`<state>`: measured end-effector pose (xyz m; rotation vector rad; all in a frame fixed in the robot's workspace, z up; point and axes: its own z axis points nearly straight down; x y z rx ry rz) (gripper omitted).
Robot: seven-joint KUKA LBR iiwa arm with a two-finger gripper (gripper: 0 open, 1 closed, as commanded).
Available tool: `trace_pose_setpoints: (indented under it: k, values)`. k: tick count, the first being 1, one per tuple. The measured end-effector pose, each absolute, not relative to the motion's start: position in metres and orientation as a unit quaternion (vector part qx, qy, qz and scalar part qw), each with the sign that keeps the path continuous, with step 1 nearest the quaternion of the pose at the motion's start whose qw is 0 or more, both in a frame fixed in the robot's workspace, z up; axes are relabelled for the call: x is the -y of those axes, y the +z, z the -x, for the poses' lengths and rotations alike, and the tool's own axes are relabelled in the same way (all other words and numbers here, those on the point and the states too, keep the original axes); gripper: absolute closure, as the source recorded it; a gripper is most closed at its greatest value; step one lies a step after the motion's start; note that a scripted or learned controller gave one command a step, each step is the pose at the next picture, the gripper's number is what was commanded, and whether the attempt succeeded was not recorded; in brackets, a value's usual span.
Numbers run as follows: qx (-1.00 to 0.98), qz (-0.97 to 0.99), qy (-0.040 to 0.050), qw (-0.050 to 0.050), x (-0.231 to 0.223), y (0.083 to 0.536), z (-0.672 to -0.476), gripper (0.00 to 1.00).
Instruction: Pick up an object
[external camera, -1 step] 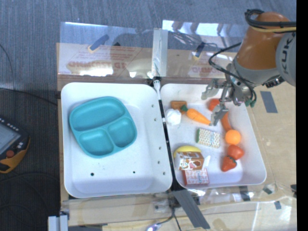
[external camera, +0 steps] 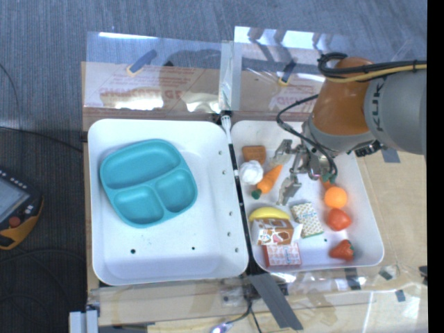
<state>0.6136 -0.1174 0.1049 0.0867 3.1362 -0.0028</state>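
My gripper [external camera: 290, 166] hangs low over the right bin [external camera: 368, 214], fingers spread apart w/ nothing between them, reaching in from the right. Just left of it lies a carrot [external camera: 268, 178], tilted, next to a white round item [external camera: 250, 171] and a brown block [external camera: 254, 153]. Below my fingers: a patterned cracker-like square [external camera: 307, 218], a banana [external camera: 269, 214] and a printed carton [external camera: 279, 245]. To the right sit an orange [external camera: 336, 197], a tomato [external camera: 338, 219] and a strawberry [external camera: 341, 250]. The left bin [external camera: 111, 255] holds a teal divided plate [external camera: 148, 181].
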Motion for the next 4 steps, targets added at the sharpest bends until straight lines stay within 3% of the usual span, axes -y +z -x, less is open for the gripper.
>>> trace_pose_setpoints:
  k: [1,2,3,4]
  values:
    - [-0.997,-0.077,-0.001,0.009,0.104,0.091,-0.587,0.0]
    - [-0.99,-0.141,-0.0002,0.005,0.096,0.09,-0.618,0.0]
    - [-0.98,-0.2,0.0009,0.005,0.092,0.09,-0.62,0.0]
    - [-0.966,-0.258,-0.0004,0.007,0.129,0.091,-0.529,0.0]
